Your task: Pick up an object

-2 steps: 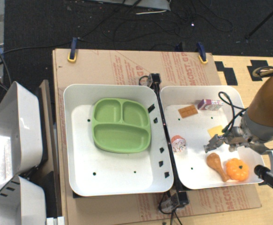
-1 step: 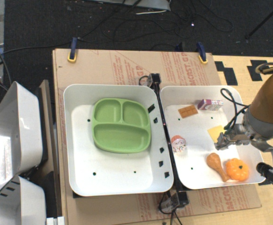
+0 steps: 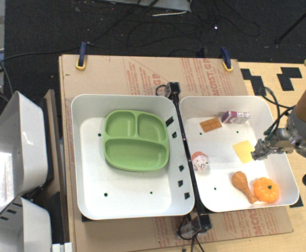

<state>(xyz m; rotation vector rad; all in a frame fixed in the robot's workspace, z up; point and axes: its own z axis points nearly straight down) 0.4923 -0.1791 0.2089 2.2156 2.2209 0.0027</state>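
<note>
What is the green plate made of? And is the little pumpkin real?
The green plate looks like plastic: one even colour, smooth moulded dividers, a dull sheen. The pumpkin is probably a plastic toy, not real: its orange is very bright and glossy, though it is too small to be sure.

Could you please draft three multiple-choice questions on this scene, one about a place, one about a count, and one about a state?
1. Where does the green divided plate lie?
A. left bin
B. right bin
C. on the cardboard

2. How many compartments does the plate have?
A. two
B. three
C. five

3. Where is the gripper?
A. over the plate
B. outside both bins
C. low in the right bin, beside the yellow square

Answers: 1 A, it sits in the left bin. 2 B, two small sections above one long one. 3 C, its tip is at the yellow square's right edge.
</note>
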